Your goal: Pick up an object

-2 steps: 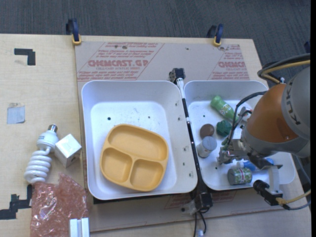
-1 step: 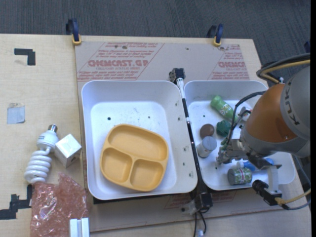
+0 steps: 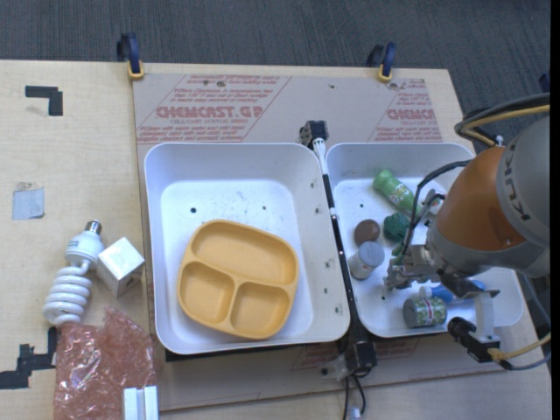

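Observation:
The right bin [image 3: 381, 326] holds several small items. A green bottle [image 3: 394, 190] lies at the back, with a brown disc [image 3: 367, 231] and a dark green lump [image 3: 398, 227] in front of it. A grey cylinder [image 3: 367, 258] rests near the bin's left wall, and a green-labelled can [image 3: 424, 311] lies near the front. My gripper [image 3: 401, 278] hangs low over the bin floor, between the grey cylinder and the can and just in front of the dark green lump. I see nothing held in it.
The left bin [image 3: 219, 153] holds a yellow divided tray [image 3: 237, 278]. Outside the bins, on the left of the bench, lie a spiral light bulb [image 3: 73, 278], a white cube [image 3: 121, 263] and a crumpled pink bag [image 3: 101, 366]. The arm's orange band [image 3: 477, 208] covers the bin's right side.

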Motion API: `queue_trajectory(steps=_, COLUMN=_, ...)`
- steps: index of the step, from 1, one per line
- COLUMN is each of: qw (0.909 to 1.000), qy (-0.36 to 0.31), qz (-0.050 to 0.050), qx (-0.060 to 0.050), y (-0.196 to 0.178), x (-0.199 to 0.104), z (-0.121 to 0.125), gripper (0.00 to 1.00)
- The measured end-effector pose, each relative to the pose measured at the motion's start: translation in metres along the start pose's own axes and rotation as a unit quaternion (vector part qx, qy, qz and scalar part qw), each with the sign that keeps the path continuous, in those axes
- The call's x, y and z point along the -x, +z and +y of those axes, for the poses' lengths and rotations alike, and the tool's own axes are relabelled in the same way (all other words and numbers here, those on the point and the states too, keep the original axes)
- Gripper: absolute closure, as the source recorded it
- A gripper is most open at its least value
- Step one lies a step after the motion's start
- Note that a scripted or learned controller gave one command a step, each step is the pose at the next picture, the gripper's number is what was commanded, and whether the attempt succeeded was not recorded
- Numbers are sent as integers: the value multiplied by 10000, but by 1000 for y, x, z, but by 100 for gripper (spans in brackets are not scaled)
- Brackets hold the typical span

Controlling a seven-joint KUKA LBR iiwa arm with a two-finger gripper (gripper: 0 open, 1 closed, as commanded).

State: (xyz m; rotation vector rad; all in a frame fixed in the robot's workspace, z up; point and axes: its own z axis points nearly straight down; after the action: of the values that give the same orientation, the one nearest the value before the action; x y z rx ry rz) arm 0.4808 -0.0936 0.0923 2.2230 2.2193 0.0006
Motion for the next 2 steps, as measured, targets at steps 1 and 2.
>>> queue_trajectory(steps=1, qw=10000, qy=-12, qz=-2, qx=1, y=0, x=1, z=9, gripper=0)
queue_trajectory(steps=2, qw=10000, qy=-21, qz=-5, qx=-2, y=0, x=0, z=74, gripper=0)
